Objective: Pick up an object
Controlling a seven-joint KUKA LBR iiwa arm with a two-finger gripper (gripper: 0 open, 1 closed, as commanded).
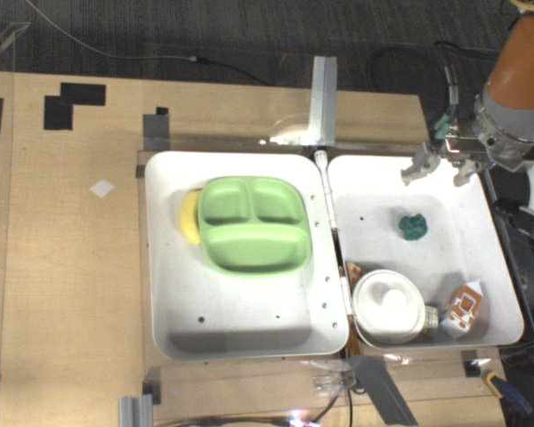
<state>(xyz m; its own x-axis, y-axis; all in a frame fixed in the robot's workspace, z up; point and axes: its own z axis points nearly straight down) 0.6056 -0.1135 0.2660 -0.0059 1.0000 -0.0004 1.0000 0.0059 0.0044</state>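
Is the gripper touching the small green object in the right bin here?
Apart. The camera view shows the gripper open near the bin's far edge, with bare white floor between it and the small green object.

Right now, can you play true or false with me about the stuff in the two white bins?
1. The green plate lies in the left bin. True.
2. A yellow thing peeks out from under the green plate's left side. True.
3. The small dark green thing sits in the left bin. False: it sits in the right bin.
4. The hand is holding the white bowl. False: the hand is open at the far edge of the right bin with nothing between its fingers, and the bowl sits at the near edge.
5. The white bowl is in the right bin. True.
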